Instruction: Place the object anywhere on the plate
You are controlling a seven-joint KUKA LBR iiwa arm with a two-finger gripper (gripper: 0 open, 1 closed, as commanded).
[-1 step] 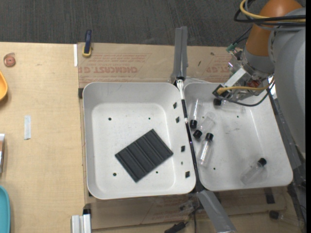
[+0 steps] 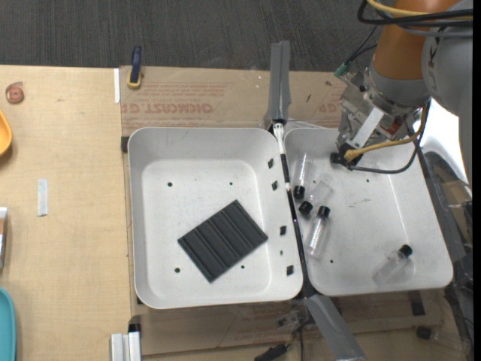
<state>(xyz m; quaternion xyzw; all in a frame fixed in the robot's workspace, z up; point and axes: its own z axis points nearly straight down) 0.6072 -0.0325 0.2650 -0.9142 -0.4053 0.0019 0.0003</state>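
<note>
Camera view: left bin (image 2: 139,201) holds a ribbed black plate (image 2: 223,240), right bin (image 2: 376,209) clear vials (image 2: 319,232); jaws' state indiscernible.

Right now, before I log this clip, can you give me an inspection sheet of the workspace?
Surface: left bin and right bin, white, side by side on a wooden bench.
Job's things: dark ribbed plate flat in the left bin, nothing on it; capped clear vials clustered by the right bin's left wall, one lone vial near its front right corner.
Clutter: nothing seen.
Grippers: gripper over the right bin's back edge, apart from the vials.
Cables: cables loop round the arm's orange band.
Surroundings: cardboard sheet behind the bins; blue clamp at its corner.
</note>
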